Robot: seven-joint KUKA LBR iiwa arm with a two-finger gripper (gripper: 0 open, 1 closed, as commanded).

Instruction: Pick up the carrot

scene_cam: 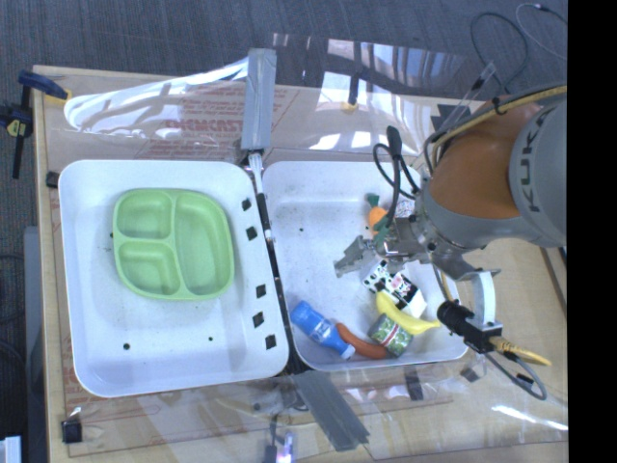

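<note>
Several things crowd the right bin (318,186), and that crowding is the main hazard. The carrot (376,214) lies near the bin's far right side, its orange body and green top partly hidden by the arm's wrist (463,186), so its exact lie is hard to read. The gripper (359,256) sits lower and to the left of it, apart from the carrot, over bare bin floor; its grey fingers look spread with nothing between them, so it appears open and empty.

Just below the gripper are a black-and-white dice-like block (384,278), a banana (405,316), a green can (390,334), a red sausage-shaped piece (363,344) and a blue bottle (318,324). A descent from this spot would likely close on air or on the block, not on the carrot.

To reach the carrot the gripper must travel up and right, toward the bin wall. There the fingers could strike the wall or nudge the carrot against it. The carrot's tapered, rounded shape may also slip out of a pinch made off-centre. The left bin (77,258) holds a green plate (174,242), well clear of all this.
</note>
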